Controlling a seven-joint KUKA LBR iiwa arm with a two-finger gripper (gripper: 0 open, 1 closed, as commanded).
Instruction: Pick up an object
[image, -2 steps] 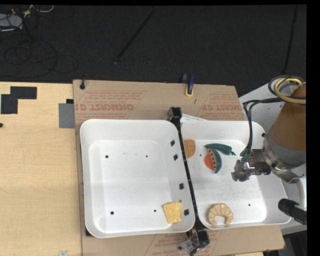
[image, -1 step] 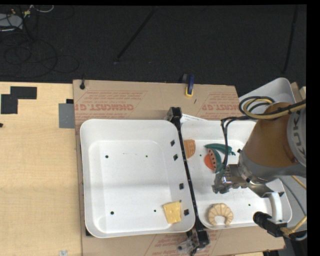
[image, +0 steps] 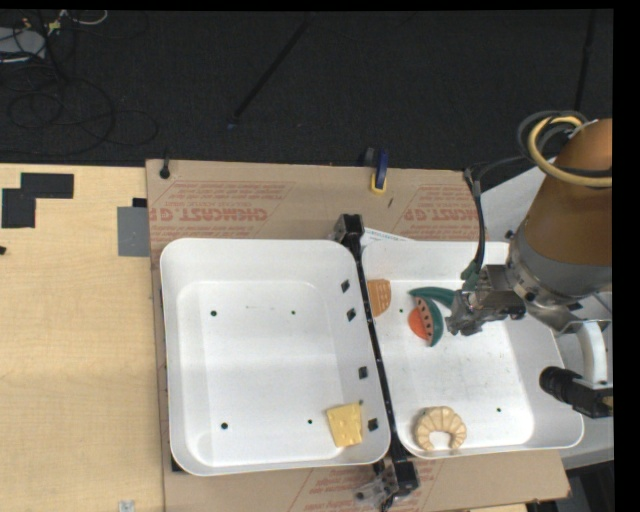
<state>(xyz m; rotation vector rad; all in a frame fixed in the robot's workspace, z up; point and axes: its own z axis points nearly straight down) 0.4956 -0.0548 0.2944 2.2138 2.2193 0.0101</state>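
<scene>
The arm (image: 565, 215) is reaching in from the right side and is hanging over the right bin (image: 500, 425). Its gripper (image: 462, 318) is sitting low over the far part of this bin, just beside a toy watermelon slice (image: 427, 315). The slice is red with a green rind, and it is lying near the middle of the far part of the right bin. The dark fingers are pointing toward the slice from its right, but it is not possible to tell if they are spread or pressed together, and the slice is not seen between them.

A small orange-brown object (image: 379, 296) is lying in the same bin, close to the wall that this bin shares with the left bin, to the left of the slice. A pale croissant (image: 441, 428) is lying near the front rim of the right bin, well apart from the gripper.

In the left bin (image: 200, 300), a yellow cheese wedge (image: 346, 425) is resting in the near right corner, beside the dividing wall.

Both bins are standing side by side on a brown cardboard sheet (image: 260, 200), which is lying on the table (image: 70, 330). A blue and yellow clamp (image: 379, 170) is sitting at the far edge of the cardboard.
</scene>
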